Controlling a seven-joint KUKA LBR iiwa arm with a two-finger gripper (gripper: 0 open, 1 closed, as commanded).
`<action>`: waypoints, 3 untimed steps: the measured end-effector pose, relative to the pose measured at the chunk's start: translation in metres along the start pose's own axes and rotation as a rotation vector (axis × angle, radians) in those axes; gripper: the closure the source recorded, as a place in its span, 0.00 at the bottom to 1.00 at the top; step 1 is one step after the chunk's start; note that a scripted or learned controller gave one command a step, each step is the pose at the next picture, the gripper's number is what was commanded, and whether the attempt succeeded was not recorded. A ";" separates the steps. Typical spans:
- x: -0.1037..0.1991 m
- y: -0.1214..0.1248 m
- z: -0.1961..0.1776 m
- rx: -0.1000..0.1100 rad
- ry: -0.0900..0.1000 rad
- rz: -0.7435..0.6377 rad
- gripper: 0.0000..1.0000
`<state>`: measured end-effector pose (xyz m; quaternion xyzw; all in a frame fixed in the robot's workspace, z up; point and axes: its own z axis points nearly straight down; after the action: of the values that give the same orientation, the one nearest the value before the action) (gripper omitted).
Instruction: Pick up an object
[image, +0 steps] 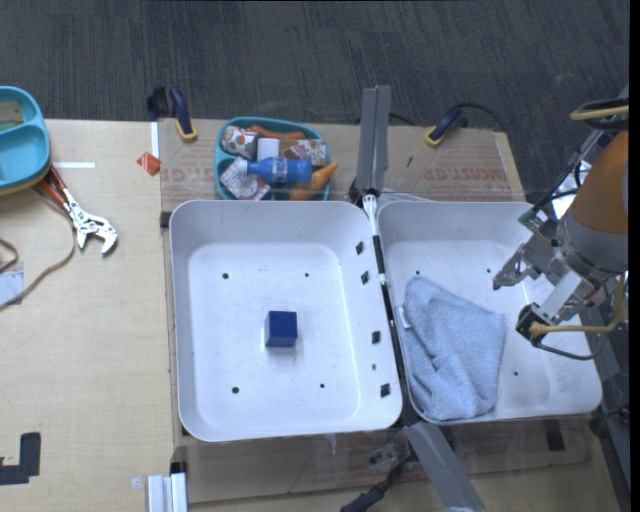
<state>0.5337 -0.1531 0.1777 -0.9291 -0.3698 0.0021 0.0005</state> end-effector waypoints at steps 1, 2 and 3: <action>-0.042 0.045 -0.005 0.000 0.001 0.009 0.00; -0.048 0.037 0.039 0.004 0.004 -0.202 0.00; -0.049 0.037 0.031 0.003 0.001 -0.202 1.00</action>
<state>0.5238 -0.2134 0.1472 -0.8870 -0.4617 0.0022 0.0025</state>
